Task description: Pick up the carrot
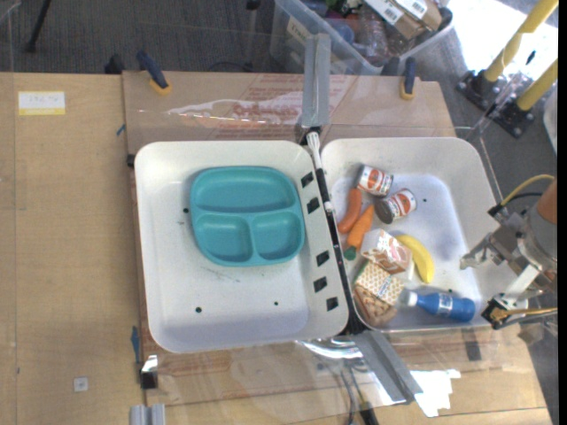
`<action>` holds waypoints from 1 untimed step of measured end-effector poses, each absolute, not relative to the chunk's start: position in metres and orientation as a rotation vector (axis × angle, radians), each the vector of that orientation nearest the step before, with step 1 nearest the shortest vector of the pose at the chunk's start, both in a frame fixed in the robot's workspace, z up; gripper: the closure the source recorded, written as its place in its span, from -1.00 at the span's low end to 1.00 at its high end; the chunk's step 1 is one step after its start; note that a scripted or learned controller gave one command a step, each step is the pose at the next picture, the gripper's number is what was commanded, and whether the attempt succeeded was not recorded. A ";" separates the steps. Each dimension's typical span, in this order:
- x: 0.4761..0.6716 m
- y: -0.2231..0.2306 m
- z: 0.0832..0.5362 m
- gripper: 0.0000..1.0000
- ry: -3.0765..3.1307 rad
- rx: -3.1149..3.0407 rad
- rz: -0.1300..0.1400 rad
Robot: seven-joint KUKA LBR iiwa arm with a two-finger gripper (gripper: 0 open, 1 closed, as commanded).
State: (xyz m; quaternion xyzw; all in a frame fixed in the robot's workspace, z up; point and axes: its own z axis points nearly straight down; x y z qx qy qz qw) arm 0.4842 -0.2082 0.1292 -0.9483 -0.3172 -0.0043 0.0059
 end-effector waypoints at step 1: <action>0.480 -0.221 0.180 -1.00 -0.411 -3.114 0.002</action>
